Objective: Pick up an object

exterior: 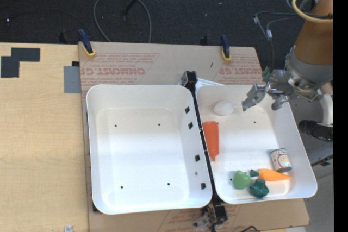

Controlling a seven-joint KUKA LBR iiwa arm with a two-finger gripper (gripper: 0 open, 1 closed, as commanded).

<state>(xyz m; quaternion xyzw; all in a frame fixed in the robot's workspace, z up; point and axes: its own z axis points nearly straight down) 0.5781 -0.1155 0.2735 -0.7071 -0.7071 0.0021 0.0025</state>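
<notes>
White egg (223, 108) lies near open hand (266, 99).

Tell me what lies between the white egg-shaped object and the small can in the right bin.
Nothing: the camera view shows bare bin floor between the white egg-shaped object and the small can.

A wooden bench (38, 144) bears a cardboard sheet (136, 65) holding two white bins (100, 117) side by side.
</notes>
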